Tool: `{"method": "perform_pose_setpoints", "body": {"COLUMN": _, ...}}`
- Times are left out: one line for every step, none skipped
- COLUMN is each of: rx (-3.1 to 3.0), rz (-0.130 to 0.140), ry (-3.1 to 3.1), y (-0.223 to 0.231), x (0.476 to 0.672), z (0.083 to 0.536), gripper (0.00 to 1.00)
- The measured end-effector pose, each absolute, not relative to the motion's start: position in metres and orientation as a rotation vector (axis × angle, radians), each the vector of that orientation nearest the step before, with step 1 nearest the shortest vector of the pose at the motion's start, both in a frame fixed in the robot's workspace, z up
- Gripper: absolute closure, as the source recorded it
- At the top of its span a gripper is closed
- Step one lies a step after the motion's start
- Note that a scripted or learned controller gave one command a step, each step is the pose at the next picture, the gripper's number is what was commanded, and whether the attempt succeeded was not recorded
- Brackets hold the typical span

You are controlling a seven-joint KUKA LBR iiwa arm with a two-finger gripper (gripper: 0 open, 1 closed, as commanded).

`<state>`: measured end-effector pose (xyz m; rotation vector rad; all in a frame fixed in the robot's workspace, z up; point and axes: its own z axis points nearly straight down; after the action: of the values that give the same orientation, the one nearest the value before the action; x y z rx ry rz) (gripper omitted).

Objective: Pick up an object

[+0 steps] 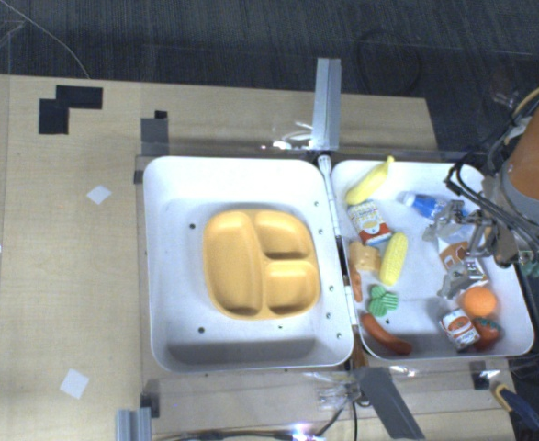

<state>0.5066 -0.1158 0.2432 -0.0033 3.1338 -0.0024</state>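
Jaws (pixel 462 246) hang low in the right bin (pixel 522 338), near its right wall, and whether they stand apart or together I cannot tell: the metal there is a tangle of glints and cable. Nothing is seen gripped between them. An orange (pixel 479 301) sits just below them, and beside it lies a small can (pixel 459 327) with a red and white label, tipped on its side. A blue bottle (pixel 424 204) lies just above and to the left.

Farther left in the same bin are a corn cob (pixel 395 256), a second can (pixel 368 220), a banana (pixel 367 183) at the top, a green piece (pixel 380 299) and a sausage (pixel 386 334) at the bottom. The left bin (pixel 168 246) holds a yellow tray (pixel 259 263) with three wells. Both bins rest on the desk (pixel 58 274).

The orange looks the nearest candidate. It is likely a light, hard plastic toy, smooth and round, so it may squirt out of a loose pinch; taking it across its widest middle, straight from above, seems safest. The can touching it could get nudged or caught along with it.
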Motion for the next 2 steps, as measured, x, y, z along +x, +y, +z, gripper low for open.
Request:
{"method": "perform_pose_setpoints", "body": {"rx": 0.479, "rz": 0.000, "ry": 3.089, "y": -0.137, "x": 0.502, "z": 0.090, "gripper": 0.00}}
{"method": "perform_pose_setpoints", "body": {"rx": 0.681, "rz": 0.002, "ry": 3.051, "y": -0.135, "x": 0.583, "z": 0.089, "gripper": 0.00}}
